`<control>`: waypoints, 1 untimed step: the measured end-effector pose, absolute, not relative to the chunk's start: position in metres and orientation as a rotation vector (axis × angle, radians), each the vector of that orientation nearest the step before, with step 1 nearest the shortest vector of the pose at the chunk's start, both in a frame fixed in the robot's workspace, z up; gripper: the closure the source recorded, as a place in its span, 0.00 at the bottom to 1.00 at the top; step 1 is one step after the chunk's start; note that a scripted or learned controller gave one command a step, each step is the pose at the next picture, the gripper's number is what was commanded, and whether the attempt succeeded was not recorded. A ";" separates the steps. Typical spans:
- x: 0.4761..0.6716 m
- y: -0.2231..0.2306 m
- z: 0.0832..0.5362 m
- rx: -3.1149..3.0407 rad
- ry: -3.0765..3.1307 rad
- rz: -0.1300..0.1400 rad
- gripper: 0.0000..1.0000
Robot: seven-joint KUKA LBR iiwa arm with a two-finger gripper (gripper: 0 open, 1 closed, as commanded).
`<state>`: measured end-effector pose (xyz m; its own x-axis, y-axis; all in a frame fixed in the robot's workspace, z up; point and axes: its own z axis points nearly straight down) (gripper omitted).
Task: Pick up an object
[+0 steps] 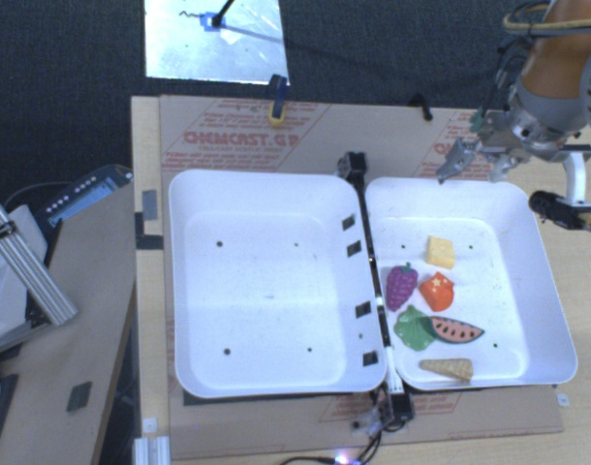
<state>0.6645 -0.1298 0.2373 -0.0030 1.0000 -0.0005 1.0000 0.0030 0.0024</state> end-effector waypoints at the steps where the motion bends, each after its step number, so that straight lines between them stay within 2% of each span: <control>1: 0.665 -0.130 0.249 2.211 2.225 0.006 1.00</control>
